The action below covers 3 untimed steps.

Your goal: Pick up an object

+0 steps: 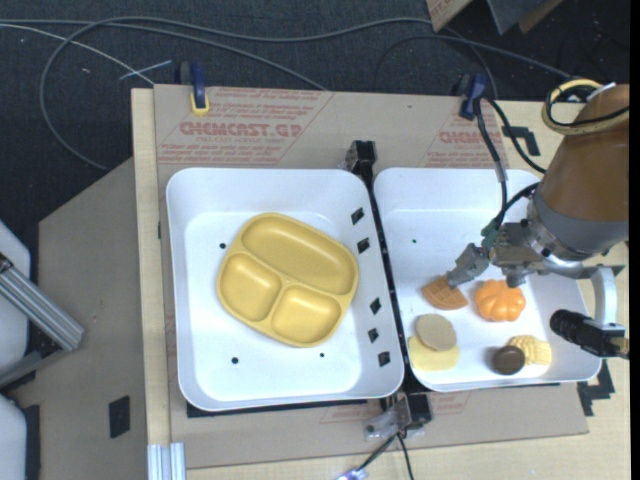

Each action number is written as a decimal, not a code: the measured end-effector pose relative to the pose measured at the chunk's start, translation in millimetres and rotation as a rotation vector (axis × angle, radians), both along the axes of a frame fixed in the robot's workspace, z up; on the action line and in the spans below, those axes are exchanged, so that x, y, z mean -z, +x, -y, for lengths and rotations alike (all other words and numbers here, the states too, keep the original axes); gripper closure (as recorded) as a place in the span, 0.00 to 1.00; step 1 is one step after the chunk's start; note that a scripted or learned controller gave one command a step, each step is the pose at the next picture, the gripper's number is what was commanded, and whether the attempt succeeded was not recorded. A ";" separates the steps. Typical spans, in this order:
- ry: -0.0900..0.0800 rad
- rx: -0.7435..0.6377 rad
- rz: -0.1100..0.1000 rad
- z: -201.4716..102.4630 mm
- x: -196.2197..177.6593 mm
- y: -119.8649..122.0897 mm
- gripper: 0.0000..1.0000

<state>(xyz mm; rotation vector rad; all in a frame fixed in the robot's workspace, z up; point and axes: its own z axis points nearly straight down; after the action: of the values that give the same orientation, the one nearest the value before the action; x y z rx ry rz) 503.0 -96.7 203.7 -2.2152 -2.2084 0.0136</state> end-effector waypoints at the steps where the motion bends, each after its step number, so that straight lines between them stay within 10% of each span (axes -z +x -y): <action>1: -0.002 -0.003 0.014 -0.2 -6.4 3.0 0.00; 3: -0.001 -0.003 0.010 6.6 86.4 10.5 0.00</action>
<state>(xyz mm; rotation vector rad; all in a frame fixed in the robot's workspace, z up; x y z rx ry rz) 513.5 -103.3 117.3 -2.2172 -2.2173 0.0038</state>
